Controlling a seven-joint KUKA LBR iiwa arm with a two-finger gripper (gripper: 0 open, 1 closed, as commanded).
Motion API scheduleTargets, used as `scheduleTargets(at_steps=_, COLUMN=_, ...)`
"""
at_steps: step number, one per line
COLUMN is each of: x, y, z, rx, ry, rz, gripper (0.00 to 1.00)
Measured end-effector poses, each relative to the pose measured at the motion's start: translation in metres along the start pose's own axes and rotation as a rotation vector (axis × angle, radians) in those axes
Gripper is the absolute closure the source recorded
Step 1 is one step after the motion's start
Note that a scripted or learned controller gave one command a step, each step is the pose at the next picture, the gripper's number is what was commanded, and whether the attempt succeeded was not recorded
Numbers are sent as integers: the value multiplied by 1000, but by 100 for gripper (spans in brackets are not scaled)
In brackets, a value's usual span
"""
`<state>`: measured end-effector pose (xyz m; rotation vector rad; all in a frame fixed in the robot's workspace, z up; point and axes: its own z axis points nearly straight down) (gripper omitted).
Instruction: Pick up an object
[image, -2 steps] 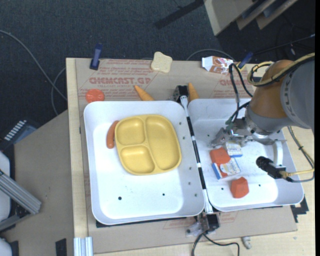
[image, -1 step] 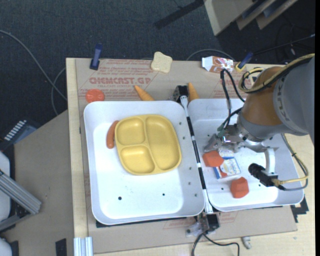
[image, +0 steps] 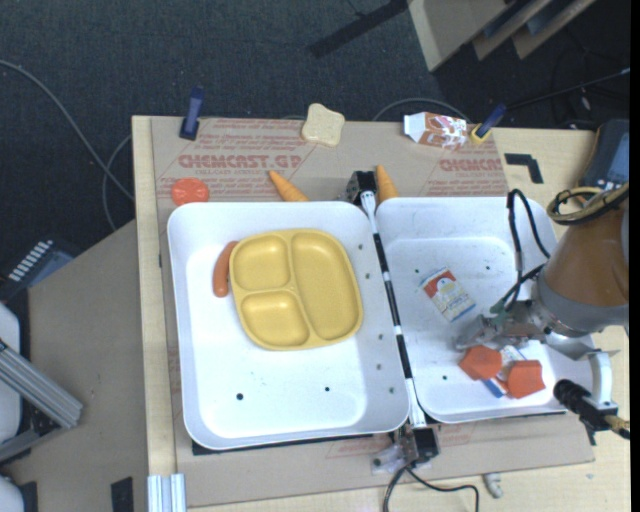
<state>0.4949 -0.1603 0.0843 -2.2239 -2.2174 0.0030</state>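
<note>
Whether the fingers are apart or together cannot be told: the gripper (image: 497, 328) is seen as a blurred grey mass, low over the near part of the right bin (image: 470, 222). Nothing is seen to be held in it, so the pick is judged not yet made; closing on an object and lifting it are left.

The bench (image: 150, 260) is covered with printed cardboard. The left bin (image: 200, 350) is largely taken up by a yellow divided tray (image: 297, 287), with a red sausage (image: 220, 270) lying just beside its left edge. The arm (image: 590, 270) is brought in from the right over the right bin's right rim.

In the right bin, two orange blocks (image: 482, 362) lie just near of the gripper and are judged the likeliest targets. A small white-and-red carton (image: 448, 295) lies just to its far left. The crowding of these pieces is noted as a possible hindrance.

Outside the bins, on the far side, a bread slice (image: 323, 123), a crumpled wrapper (image: 437, 128) and a carrot (image: 288, 187) are recorded, well clear of the work.
</note>
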Motion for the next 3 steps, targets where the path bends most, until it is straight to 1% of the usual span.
scheduleTargets(at_steps=1, x=22, y=103, z=-23, rx=-5, ry=0, rz=-5, gripper=0)
scheduleTargets(at_steps=2, x=47, y=127, z=0, rx=-4, ry=1, rz=-4, gripper=0)
scheduleTargets(at_steps=3, x=46, y=127, z=-11, rx=-7, ry=-1, rz=-5, gripper=100)
